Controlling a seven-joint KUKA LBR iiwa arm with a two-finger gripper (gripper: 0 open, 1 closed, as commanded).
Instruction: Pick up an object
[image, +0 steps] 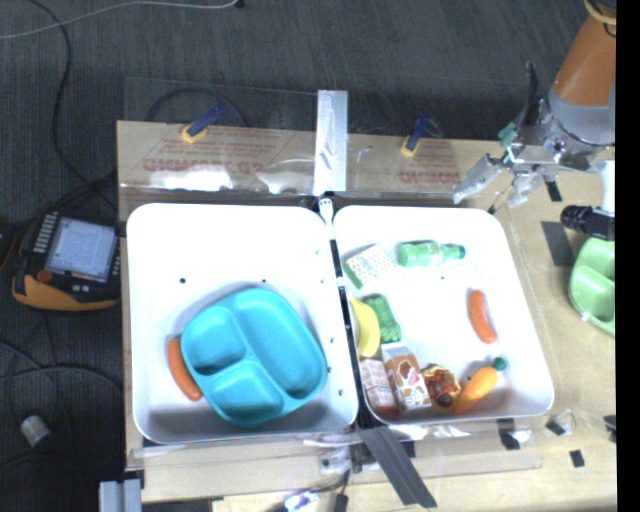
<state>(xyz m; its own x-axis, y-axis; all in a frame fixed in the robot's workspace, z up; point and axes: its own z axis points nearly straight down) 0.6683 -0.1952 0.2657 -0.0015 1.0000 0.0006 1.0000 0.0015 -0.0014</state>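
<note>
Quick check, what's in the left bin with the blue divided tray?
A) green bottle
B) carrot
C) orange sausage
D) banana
C: an orange sausage lies by the left edge of the blue divided tray in the left bin; the banana, green bottle and carrot are all in the right bin.

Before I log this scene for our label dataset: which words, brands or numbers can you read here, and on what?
None can be read.
Red print on the clear sheet behind the bins: blurred.
Checked card in the right bin: pattern too small to read.
Small cartons in the right bin: print too small.
Screen of the handheld unit left of the bench: glare, nothing legible.
</note>
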